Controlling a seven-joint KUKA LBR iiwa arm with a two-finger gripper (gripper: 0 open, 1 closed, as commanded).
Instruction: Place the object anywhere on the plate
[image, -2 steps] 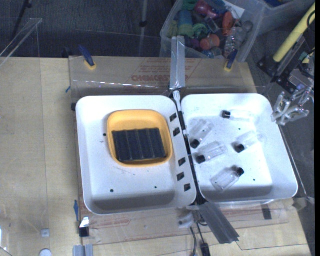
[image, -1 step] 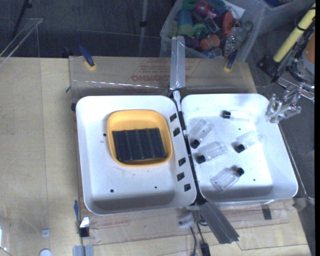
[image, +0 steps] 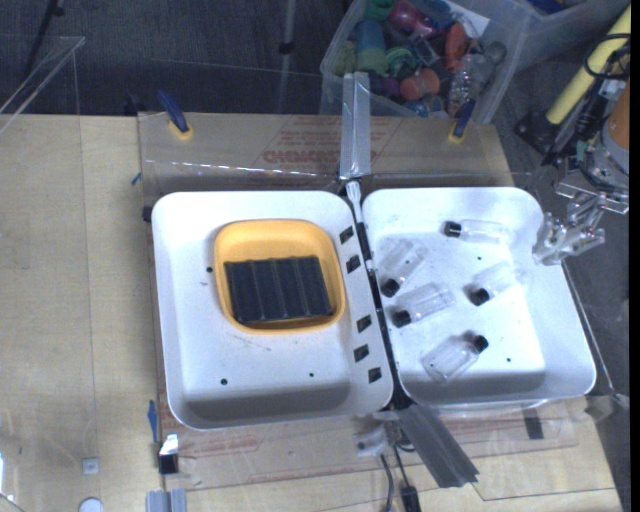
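A yellow plate (image: 232, 243) sits in the left bin (image: 180, 330) with a dark ridged slab (image: 278, 288) lying on it. Several clear small bottles with black caps are scattered in the right bin (image: 560, 350): one at the back (image: 472, 231), one near the divider (image: 397, 262), one in the middle (image: 422, 302), one right of the middle (image: 490, 282) and one at the front (image: 455, 353). My gripper (image: 567, 236) hangs over the right bin's far right rim, apart from the bottles and a little above the bin floor.
A strip with black tabs (image: 360, 300) divides the two bins. A clear tub of coloured toys (image: 420, 45) stands behind the bins. A metal bracket (image: 435, 450) juts out at the front. The bench lies bare to the left.
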